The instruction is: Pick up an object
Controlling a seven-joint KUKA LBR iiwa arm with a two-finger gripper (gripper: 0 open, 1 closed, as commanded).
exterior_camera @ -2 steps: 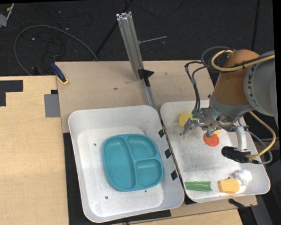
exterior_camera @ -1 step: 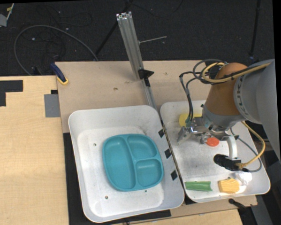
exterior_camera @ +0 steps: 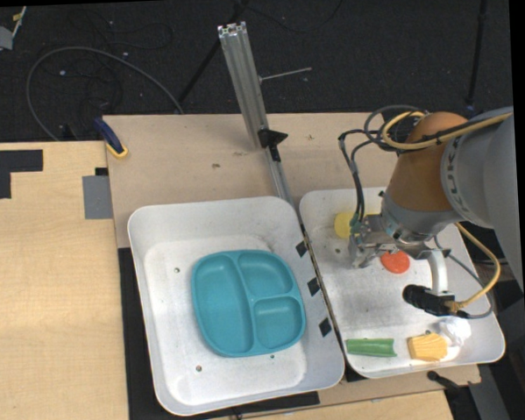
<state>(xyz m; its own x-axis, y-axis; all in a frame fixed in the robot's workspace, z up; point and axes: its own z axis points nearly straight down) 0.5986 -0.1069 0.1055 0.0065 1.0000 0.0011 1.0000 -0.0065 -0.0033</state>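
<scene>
My gripper (exterior_camera: 364, 249) hangs low over the back part of the right bin (exterior_camera: 373, 304), under the grey arm with its orange band. A small yellow object (exterior_camera: 342, 225) lies just to its upper left, close to the bin's back left corner. An orange-red object (exterior_camera: 394, 262) sits right beside the gripper on its right. Along the front wall lie a green oblong object (exterior_camera: 371, 347), a yellow chunk (exterior_camera: 428, 348) and a white lump (exterior_camera: 454, 330). I see nothing between the gripper and the bin floor that looks held.
The left bin (exterior_camera: 159, 254) holds a teal divided plate (exterior_camera: 247, 300). A metal post (exterior_camera: 247, 83) rises behind the two bins. The middle of the right bin's floor is bare and speckled with dirt.
</scene>
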